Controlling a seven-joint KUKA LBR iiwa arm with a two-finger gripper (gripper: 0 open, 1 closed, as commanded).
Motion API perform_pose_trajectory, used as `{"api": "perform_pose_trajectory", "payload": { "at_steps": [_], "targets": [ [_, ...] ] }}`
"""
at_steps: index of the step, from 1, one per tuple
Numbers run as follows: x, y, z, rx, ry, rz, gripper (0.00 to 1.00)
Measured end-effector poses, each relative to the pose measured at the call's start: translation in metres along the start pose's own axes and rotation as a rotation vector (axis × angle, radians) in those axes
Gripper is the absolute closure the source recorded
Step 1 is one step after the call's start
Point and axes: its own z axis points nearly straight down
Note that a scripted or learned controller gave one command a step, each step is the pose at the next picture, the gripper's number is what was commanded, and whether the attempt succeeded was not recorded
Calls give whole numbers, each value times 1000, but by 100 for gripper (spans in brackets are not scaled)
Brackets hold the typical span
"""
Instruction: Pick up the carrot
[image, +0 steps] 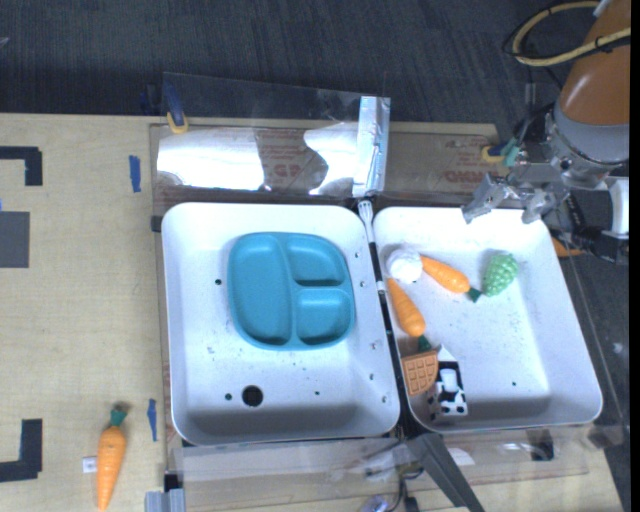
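The arm's tool (510, 200) hangs over the far edge of the right bin (560, 330), near that bin's back corner. Its fingers appear spread, with nothing between them.

Two carrots lie in the right bin. One carrot (446, 275) rests near the bin's middle, its green top touching or just beside a green leafy vegetable (500, 272). The second carrot (405, 306) lies along the left wall, close to a white round item (405, 266). A waffle-like piece (421, 372) and a black and white toy (449, 392) sit toward the near corner. The left bin (200, 330) holds a blue divided plate (292, 290). A third carrot (110, 455) lies on the desk (70, 300), outside the bins.

Risks, as judged:
- The middle carrot is crowded; closing fingers may catch the green vegetable instead
- The wall-side carrot leaves little room for a finger against the wall
- Tapered, smooth bodies may slip from a grip off centre
- The tool stands well apart from either carrot; a misaimed descent would close on air
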Motion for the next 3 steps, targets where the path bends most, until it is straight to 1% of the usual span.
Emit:
{"api": "perform_pose_trajectory", "payload": {
  "at_steps": [1,2,3],
  "targets": [
    [26,-7,95,9,1,-29,0],
    [2,-27,177,-7,-2,-48,0],
    [2,-25,166,-12,-2,-46,100]
  ]
}}
